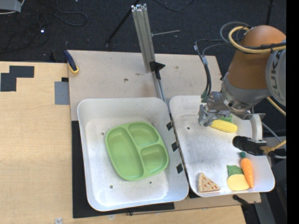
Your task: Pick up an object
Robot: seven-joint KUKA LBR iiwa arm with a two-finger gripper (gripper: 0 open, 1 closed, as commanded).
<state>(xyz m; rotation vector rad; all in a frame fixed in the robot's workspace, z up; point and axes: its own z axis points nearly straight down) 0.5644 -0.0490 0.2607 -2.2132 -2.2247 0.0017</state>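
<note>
The corn cob [224,125] lies in the right bin [196,148], toward its far side, its long axis running left to right with a slight tilt, the right end a little nearer. It is bright yellow with a bumpy, kernelled surface. The gripper [208,115] sits just at the cob's left end, touching or nearly so (whether it is clenched or released cannot be told from this angle). Near the bin's near right corner lie a smooth orange carrot [247,171] and a waffle-textured wedge [207,183]. A glossy green divided plate [136,150] rests in the left bin [93,125].
</note>
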